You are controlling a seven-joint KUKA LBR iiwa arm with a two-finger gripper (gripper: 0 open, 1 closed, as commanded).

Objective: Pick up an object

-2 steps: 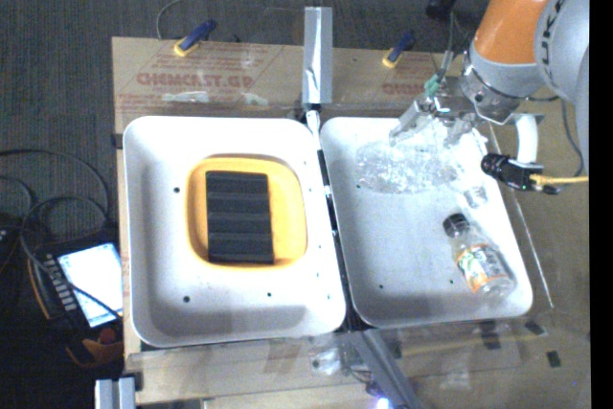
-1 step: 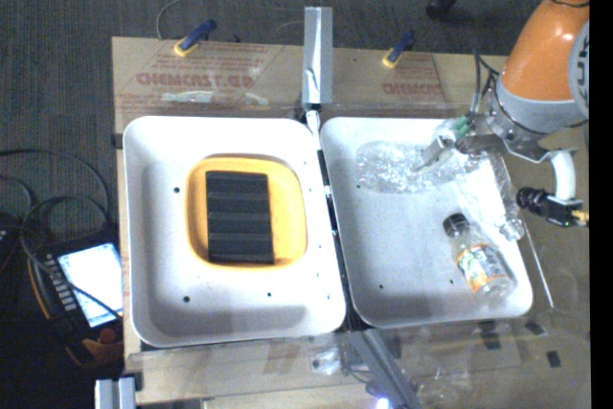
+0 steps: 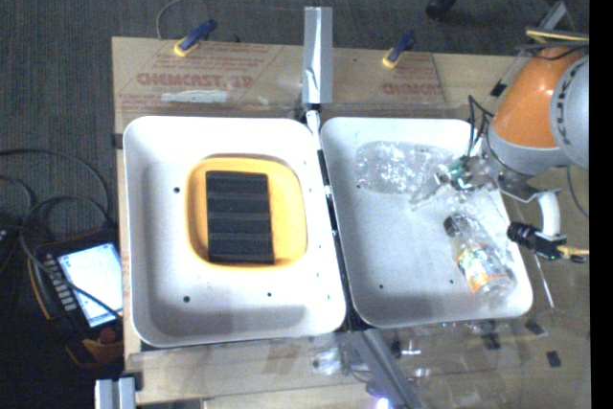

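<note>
Overhead, a yellow tray (image 3: 247, 211) with a black ribbed insert is seen in the left bin (image 3: 153, 235); a clear plastic bottle (image 3: 479, 261) and crumpled clear wrap (image 3: 395, 165) are seen in the right bin (image 3: 402, 283); the arm (image 3: 541, 115) is held over that bin's right rim.

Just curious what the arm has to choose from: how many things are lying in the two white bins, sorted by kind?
Yellow sponge with a black pad, left bin: 1
Clear plastic bottle, right bin: 1
Crumpled clear plastic wrap, right bin: 1
Total: 3
</note>
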